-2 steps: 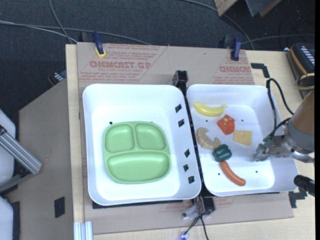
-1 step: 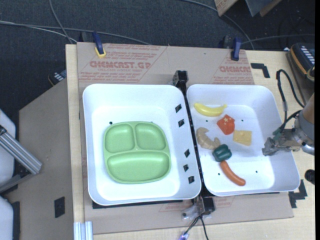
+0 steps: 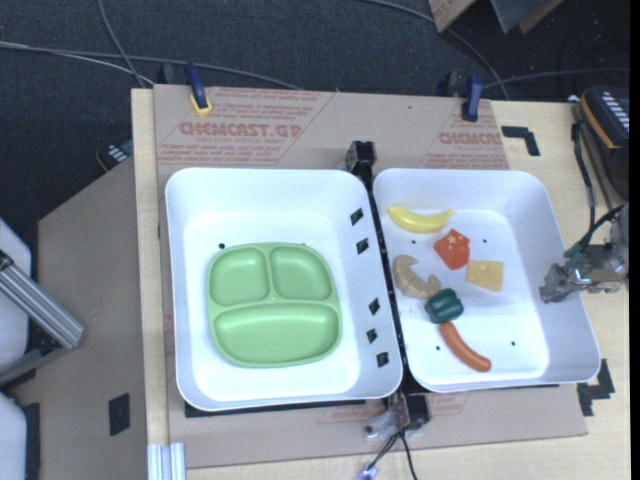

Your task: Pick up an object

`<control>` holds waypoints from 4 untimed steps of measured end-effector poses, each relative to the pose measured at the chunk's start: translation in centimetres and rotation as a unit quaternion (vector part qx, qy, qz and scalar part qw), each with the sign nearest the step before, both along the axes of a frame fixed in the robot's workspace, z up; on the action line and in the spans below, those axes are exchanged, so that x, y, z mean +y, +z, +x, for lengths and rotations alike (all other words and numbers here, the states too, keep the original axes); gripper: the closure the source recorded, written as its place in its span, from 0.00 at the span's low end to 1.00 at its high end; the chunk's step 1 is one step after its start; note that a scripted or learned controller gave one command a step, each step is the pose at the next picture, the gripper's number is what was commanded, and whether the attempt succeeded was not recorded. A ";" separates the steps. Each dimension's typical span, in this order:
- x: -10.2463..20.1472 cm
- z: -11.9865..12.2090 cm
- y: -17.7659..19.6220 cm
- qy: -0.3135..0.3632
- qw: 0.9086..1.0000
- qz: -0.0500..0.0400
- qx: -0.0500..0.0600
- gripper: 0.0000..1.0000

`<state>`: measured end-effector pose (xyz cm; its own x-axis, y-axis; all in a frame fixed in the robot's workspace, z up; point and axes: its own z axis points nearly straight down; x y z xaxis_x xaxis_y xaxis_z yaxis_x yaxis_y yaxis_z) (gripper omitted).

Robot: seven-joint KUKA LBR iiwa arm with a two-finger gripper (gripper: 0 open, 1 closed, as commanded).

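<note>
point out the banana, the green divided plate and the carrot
banana [image 3: 420, 218], camera view, middle of its curve
green divided plate [image 3: 273, 326], camera view, floor of its large compartment
carrot [image 3: 467, 349], camera view, middle of its orange body

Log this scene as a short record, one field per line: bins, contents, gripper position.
left bin: holds a green divided plate
right bin: holds toy food
items in right bin: yellow banana, red piece, yellow cheese wedge, tan piece, dark green piece, orange carrot
gripper: at the right bin's right rim, apart from all items
held object: none seen
</note>
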<state>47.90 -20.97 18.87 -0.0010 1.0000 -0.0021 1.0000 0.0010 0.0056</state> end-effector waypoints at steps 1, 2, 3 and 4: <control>-0.4 1.0 5.9 0.001 1.000 -0.001 -0.001 1.00; 4.6 1.9 5.0 0.003 1.000 0.003 0.003 1.00; 8.8 4.0 5.3 0.003 1.000 0.001 0.002 1.00; 14.4 5.5 6.1 0.003 1.000 0.002 0.002 1.00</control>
<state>53.45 -6.61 24.94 -0.0072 1.0000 0.0018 1.0000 0.0072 0.0022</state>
